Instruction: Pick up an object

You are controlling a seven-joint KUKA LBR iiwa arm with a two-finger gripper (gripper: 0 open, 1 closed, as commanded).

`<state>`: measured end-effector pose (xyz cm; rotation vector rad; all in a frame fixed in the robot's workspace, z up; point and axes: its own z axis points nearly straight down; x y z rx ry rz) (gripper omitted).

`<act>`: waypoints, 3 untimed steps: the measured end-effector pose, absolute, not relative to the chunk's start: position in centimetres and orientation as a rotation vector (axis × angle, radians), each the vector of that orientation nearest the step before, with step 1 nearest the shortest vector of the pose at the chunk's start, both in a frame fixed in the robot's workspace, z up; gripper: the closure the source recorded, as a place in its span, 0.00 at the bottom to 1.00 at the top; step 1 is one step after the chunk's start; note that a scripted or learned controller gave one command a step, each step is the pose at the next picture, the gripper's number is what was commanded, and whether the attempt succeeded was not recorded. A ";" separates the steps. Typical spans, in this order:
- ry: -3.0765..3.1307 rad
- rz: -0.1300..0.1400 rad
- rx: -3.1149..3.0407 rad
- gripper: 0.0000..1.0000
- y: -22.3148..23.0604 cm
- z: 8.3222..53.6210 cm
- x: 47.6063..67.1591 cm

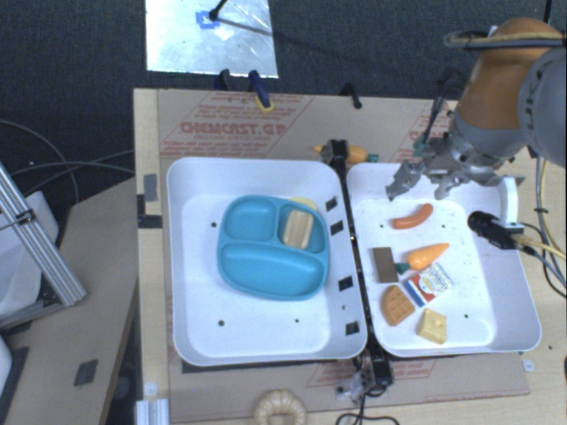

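The right bin (512, 312) holds several toy foods: an orange sausage (413, 217), a carrot (426, 255), a brown block (384, 264), a red, white and blue packet (428, 284), a waffle (398, 305) and a yellow cheese piece (433, 326). My gripper (423, 181) hangs over the far end of that bin, just above and behind the sausage, with its fingers spread apart and nothing between them.
The left bin (199, 317) carries a blue divided plate (270, 246) with a tan bread slice (298, 229) in its upper right compartment. A yellow thing (355, 155) lies behind the bins at the divider. A doughnut-shaped thing (282, 406) sits at the bench's near edge.
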<state>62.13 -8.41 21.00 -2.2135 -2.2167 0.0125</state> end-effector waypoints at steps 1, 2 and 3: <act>-2.226 -0.001 -2.219 0.00 -8.4 21.8 62.4; -2.221 0.002 -2.220 0.00 -9.4 16.3 62.2; -2.219 0.004 -2.218 0.00 -9.5 10.0 61.8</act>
